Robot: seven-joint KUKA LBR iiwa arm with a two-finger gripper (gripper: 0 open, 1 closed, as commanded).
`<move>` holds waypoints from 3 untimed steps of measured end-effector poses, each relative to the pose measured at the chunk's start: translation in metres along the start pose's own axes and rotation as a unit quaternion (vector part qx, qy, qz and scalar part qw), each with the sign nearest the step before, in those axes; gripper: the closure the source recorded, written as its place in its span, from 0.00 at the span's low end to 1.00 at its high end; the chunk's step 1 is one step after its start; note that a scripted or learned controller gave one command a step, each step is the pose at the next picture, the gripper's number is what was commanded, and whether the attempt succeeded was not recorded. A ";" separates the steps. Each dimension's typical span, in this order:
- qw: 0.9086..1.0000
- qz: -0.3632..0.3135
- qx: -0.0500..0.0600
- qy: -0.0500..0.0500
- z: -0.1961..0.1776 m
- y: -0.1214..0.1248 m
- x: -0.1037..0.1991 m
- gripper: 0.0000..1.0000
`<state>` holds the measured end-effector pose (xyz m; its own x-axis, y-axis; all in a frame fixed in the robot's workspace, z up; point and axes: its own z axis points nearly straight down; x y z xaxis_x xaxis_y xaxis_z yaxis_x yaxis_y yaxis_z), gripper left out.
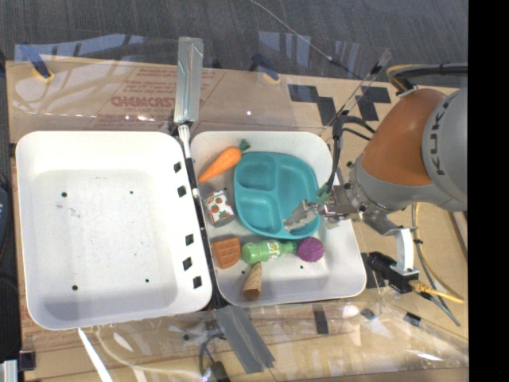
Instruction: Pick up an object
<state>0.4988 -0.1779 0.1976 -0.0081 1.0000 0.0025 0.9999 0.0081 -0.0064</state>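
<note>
In the right white bin, the gripper, its state unclear, reaches the teal divided plastic plate, likely needing a firm close next.

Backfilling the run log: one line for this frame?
arm: over right bin | gripper: at teal plate lower right rim | grasp: unconfirmed | left bin: untouched

Cardboard-covered counter, taped at the edges, bearing two shallow white bins side by side: left bin, right bin. Clear plastic sheeting along the far side.
</note>
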 end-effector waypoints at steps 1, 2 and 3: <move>0.995 -0.099 -0.008 -0.004 0.090 -0.006 -0.031 0.00; 0.995 -0.103 -0.005 -0.002 0.081 -0.006 -0.030 1.00; 0.988 0.157 -0.002 0.000 -0.010 -0.004 0.040 1.00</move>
<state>0.4944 -0.1377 0.2074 0.3022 0.9533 0.0013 0.9532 -0.3022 -0.0037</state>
